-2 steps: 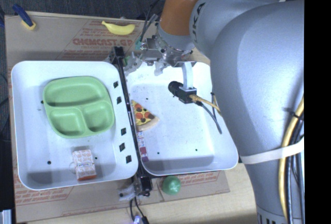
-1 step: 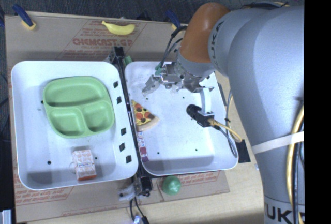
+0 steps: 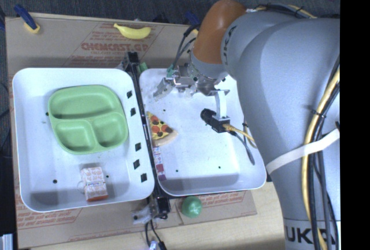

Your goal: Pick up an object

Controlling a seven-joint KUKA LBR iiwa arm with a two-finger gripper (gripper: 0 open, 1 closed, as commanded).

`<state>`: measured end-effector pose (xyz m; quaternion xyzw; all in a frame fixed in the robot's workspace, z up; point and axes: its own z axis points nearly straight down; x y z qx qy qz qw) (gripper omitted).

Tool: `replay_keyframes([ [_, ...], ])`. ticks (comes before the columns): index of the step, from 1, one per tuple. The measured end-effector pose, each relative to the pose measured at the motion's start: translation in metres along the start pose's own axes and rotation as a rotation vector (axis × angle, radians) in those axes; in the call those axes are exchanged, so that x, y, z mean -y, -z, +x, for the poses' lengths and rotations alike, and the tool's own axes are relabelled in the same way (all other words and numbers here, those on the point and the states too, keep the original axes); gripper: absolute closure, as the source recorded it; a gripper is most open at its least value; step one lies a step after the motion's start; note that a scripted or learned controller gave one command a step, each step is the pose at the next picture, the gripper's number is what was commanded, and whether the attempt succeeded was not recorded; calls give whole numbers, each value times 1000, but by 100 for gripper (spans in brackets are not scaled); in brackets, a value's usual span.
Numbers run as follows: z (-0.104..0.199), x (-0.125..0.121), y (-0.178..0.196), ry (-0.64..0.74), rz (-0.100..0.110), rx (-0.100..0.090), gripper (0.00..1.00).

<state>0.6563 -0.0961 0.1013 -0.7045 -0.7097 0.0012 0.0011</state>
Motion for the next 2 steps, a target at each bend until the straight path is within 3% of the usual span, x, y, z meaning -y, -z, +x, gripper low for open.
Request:
replay_keyframes([
  [1, 1, -1, 11, 4, -1, 0, 100],
  [2, 70, -1, 92, -1, -4, -2, 100],
])
